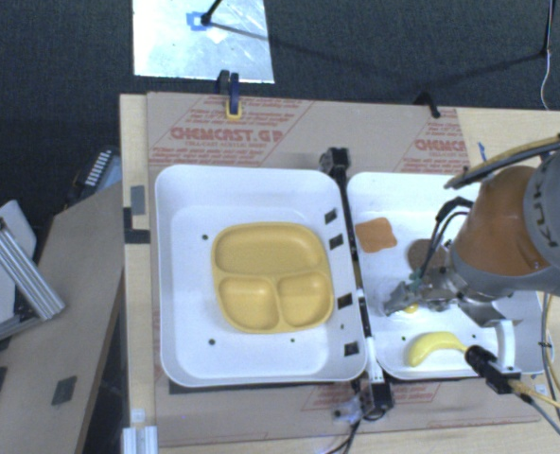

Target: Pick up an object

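My fingers (400,301) sat low in the right bin (386,189), near its left wall; couldn't tell from above if they were spread or clenched, nothing seen between them. Banana (436,347) lay just beside them toward the front wall, apart. Looked like light, stiff, smooth plastic, so likely slippery; I'd have taken it across the thick middle of the curve, not the tapered tips. Flat orange-brown piece (376,235) and round brown piece (422,253) lay farther back, too thin to pinch easily. Yellow divided tray (267,275) sat in the left bin (187,253).
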Motion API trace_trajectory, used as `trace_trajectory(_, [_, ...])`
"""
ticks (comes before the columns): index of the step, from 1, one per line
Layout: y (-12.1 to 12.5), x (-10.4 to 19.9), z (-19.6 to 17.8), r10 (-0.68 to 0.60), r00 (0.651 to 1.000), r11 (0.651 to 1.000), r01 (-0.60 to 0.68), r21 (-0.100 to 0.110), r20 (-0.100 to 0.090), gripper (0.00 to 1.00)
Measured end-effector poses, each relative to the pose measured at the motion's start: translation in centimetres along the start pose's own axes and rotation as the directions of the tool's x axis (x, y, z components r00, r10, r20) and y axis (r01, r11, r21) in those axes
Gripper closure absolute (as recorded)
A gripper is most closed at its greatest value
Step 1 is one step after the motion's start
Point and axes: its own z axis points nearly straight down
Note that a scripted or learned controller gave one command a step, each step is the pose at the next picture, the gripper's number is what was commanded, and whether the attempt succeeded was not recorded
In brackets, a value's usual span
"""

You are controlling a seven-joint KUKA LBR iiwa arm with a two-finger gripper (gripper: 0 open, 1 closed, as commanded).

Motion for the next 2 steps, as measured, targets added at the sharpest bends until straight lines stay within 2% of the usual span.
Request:
trace_trajectory(1, [0.2,-0.1,-1.4,0.0,1.0,1.0,0.0,-0.006,0.002,1.0])
trace_trajectory(2, [0.5,-0.5,-5.7,-0.001,1.0,1.0,0.001,-0.01,0.003,1.0])
